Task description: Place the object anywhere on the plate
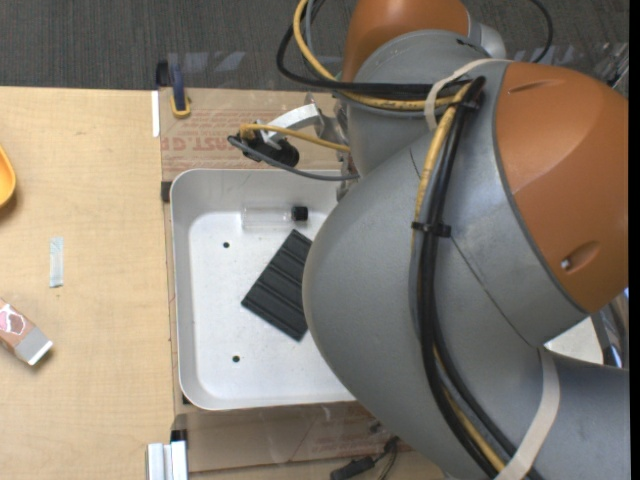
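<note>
A white bin (200, 373) sits in the middle of the view. A flat black ribbed slab (280, 283) lies tilted on its floor. A small clear tube with a black cap (272, 216) lies near the bin's far wall. The big grey and orange arm (450, 258) reaches in from the right and covers the bin's right part and everything beyond it. An orange rounded edge (4, 180) shows at the far left of the wooden bench; I cannot tell whether it is a plate.
On the wooden bench to the left lie a small grey strip (56, 262) and a pink-and-white block (24, 334). A black connector on a yellow cable (266, 147) hangs behind the bin. A blue clamp (178, 90) stands at the back.
</note>
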